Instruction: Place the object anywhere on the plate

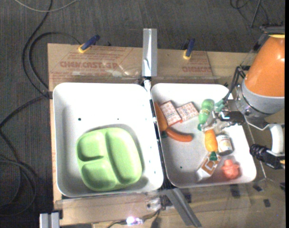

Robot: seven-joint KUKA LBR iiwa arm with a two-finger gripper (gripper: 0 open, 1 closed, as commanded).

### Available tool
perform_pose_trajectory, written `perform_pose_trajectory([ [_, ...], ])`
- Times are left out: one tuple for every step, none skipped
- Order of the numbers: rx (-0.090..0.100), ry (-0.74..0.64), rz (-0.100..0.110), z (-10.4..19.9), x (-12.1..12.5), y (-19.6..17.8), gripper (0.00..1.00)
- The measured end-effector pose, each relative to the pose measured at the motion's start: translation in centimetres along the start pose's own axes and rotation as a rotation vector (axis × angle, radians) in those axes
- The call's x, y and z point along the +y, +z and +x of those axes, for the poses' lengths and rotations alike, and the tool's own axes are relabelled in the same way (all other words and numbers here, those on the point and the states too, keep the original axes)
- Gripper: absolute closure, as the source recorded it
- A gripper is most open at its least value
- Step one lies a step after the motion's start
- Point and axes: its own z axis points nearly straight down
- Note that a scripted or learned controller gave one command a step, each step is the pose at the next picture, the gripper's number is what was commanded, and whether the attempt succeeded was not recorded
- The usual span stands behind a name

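Observation:
A green plate with three compartments lies in the left bin, toward its front. The right bin holds the loose objects: two small red-and-white boxes, an orange sausage-shaped piece, a green bottle, a small orange item, a little jar, a small carton and a pink-red toy. My gripper hangs low over the right bin's right side, just right of the green bottle. Nothing can be seen held in it.
An orange strip leans along the right bin's left wall. A metal post stands behind the seam between the bins. Two clamps hold the cardboard at the back. Cables run across the dark floor at left.

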Motion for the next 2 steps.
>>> perform_pose_trajectory([
  [0.003,-0.035,0.000,8.5,0.3,4.0,1.00],
  [0.000,-0.087,-0.002,8.2,0.0,-1.6,1.00],
])
